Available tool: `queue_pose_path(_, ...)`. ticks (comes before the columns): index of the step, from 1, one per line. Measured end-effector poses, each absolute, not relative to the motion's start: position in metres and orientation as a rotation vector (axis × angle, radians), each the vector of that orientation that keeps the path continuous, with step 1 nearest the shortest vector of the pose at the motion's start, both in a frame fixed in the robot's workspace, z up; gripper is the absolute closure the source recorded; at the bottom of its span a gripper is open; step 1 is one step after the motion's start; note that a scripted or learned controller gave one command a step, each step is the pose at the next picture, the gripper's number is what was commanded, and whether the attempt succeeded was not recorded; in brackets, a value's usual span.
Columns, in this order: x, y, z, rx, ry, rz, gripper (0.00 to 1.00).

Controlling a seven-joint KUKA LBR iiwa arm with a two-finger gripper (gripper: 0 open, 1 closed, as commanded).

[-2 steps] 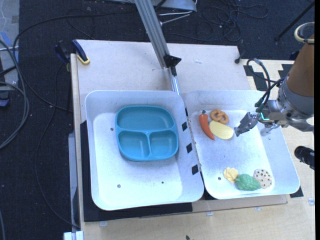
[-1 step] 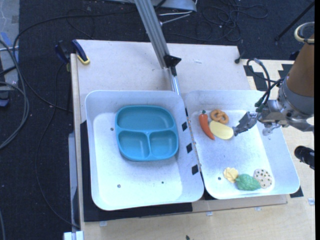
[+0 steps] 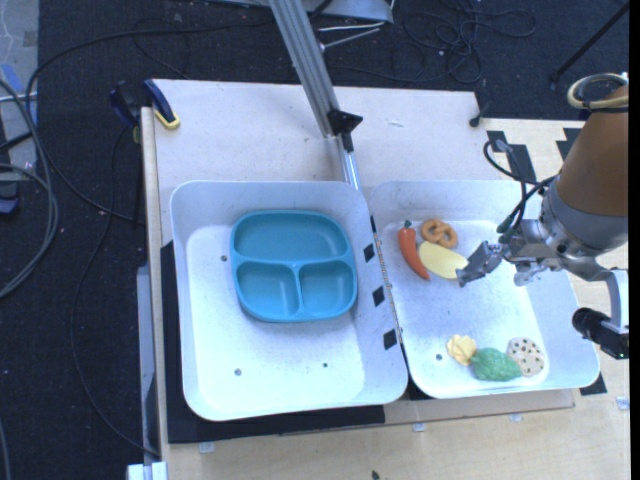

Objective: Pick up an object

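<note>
No writing to read anywhere on the bench (image 3: pixel 250 118). The two white bins (image 3: pixel 200 368) carry no labels or numbers, and the blue tray (image 3: pixel 293 265) bears no brand or sign.

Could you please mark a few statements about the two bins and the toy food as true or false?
1. The blue three-compartment plastic tray lies in the left white bin. True.
2. The orange toy carrot lies inside the tray. False: it lies in the right white bin.
3. The tool is beside the yellow toy piece. True.
4. The green toy sits by the brown pretzel. False: it lies beside the speckled round cookie.
</note>
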State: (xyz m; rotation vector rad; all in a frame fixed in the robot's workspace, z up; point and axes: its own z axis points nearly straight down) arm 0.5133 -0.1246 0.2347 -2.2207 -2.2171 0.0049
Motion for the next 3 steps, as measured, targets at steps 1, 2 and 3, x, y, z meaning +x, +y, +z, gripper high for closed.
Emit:
queue_pose_path(1,0.514,-0.135,0.179,-2.220,-2.216,0.006,0.00)
queue_pose_path(2,0.518,-0.143,0.128,-2.220,-2.217,0.005,0.00)
queue_pose_path(3,0.519,-0.143,0.141,-2.224,-2.219,0.000,1.00)
